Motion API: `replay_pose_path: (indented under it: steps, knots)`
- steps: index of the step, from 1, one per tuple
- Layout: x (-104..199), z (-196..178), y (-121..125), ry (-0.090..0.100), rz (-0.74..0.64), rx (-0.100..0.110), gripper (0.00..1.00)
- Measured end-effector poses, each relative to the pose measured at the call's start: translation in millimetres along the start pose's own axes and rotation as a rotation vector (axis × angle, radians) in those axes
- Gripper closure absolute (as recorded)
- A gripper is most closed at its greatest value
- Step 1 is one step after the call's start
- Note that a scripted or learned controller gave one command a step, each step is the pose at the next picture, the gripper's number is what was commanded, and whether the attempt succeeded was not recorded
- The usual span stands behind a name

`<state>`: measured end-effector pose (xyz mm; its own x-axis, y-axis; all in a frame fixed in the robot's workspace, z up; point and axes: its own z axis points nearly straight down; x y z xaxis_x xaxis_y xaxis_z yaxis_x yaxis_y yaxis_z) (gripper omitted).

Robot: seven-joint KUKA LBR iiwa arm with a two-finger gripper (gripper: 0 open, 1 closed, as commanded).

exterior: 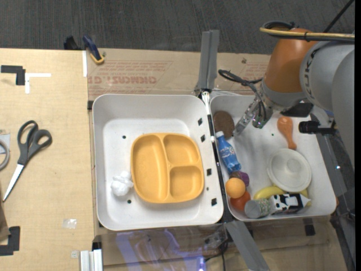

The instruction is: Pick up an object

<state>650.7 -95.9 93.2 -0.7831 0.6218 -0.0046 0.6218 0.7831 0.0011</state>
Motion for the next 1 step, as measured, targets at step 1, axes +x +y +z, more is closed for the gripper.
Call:
replay_pose_path:
  steps: [1]
  knots:
    - [-7.2,-62.7,-59.4,-0.001,-0.554,-0.001,1.0]
